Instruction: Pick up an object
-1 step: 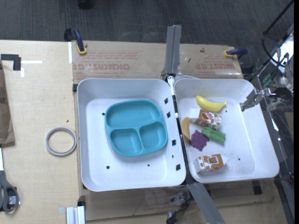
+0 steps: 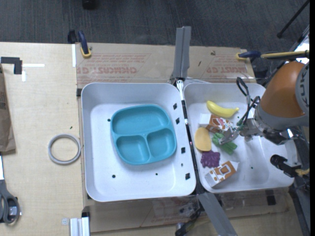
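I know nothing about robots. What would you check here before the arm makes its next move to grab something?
1. Gripper over a target: ok, it sits low above the green item in the right bin.
2. Something held already: cannot tell, the cluster hides it.
3. Target free of neighbours: not ok, the snack packet and yellow-orange piece crowd it.
4. Easier picks: ok, the banana and small carton lie more apart.
5. Drop spot: ok, the blue tray lies in the left bin.
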Tool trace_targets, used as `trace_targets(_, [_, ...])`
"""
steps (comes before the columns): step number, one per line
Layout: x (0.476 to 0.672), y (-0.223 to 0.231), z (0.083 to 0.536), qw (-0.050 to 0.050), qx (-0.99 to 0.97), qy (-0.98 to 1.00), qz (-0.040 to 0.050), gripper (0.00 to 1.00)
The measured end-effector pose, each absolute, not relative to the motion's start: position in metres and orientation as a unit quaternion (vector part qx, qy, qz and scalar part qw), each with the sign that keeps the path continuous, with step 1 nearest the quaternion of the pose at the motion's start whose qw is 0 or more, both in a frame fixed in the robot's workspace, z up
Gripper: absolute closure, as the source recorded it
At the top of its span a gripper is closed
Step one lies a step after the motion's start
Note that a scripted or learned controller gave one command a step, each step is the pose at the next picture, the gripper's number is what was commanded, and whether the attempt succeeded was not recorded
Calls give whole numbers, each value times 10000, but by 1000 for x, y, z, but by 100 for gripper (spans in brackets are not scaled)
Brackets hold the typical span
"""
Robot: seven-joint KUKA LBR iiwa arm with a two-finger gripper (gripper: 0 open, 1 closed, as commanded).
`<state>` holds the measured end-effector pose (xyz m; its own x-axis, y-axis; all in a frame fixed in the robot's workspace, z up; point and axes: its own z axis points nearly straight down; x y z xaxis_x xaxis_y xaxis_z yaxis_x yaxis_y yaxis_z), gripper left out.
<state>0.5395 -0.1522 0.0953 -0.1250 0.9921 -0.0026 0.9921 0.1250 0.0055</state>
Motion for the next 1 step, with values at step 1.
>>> trace_targets(1, [520, -124, 92, -8, 5804, 8143, -2, 0])
